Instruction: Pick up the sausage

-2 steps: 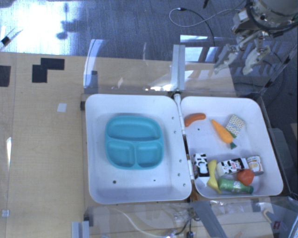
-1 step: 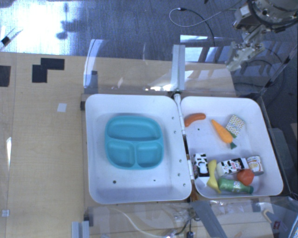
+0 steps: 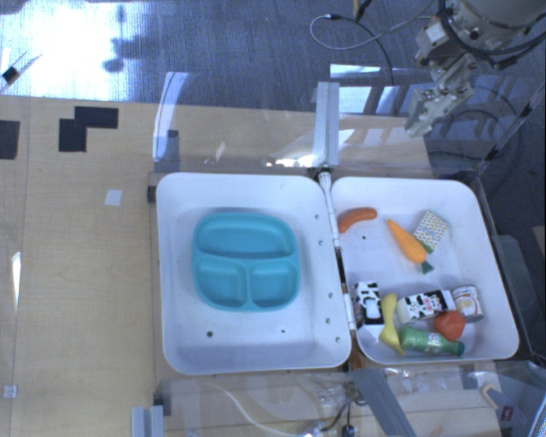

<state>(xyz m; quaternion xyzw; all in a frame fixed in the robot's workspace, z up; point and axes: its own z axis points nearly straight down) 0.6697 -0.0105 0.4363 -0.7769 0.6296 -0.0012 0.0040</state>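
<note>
Sausage [image 3: 357, 218] lies lengthwise left-right, right end tilted slightly up.

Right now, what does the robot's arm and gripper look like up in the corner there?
The arm is pale grey with a rounded metallic housing. Below it, the gripper is a slim silvery piece with light-coloured fingers. Thin dark cables loop beside it, and more run along the wrist.

Sausage [image 3: 357, 218] lies in the right bin [image 3: 486, 224] near a carrot [image 3: 408, 242]; gripper [image 3: 431, 107] hovers above the bench; left bin [image 3: 171, 256] holds a blue tray [image 3: 246, 260].
</note>
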